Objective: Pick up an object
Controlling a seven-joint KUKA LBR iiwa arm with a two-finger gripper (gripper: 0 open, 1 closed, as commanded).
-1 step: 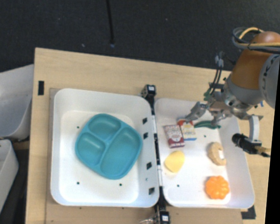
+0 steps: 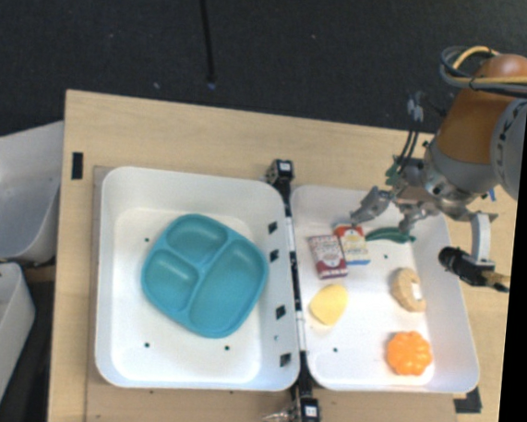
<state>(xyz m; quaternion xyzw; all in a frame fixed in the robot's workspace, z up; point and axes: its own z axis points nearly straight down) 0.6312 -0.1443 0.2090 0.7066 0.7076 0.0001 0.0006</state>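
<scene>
My arm (image 2: 470, 133) reaches in from the right, over the far part of the right bin (image 2: 449, 358). My pincer (image 2: 385, 215) hangs low above that bin's far left area, and its two fingers stand spread apart, one grey finger (image 2: 368, 206) pointing left and a green-tipped one (image 2: 393, 235) just nearer. Nothing sits between them; I hold no object.

Just beside my fingertips, to the near left, lies a small carton (image 2: 353, 244) with red and blue on it, and touching it on the left a darker reddish packet (image 2: 328, 255). Nearer still in the same bin rests a pale yellow piece (image 2: 329, 304). To the right of it lies a beige, bun-like object (image 2: 408, 289), and at the near right an orange, knobbly fruit-like object (image 2: 408, 353). These are all apart from my pincer.

The left bin (image 2: 113, 330) holds a teal divided plate (image 2: 204, 275), lying flat near its middle. Both bins stand side by side on the wooden bench (image 2: 178, 137).
</scene>
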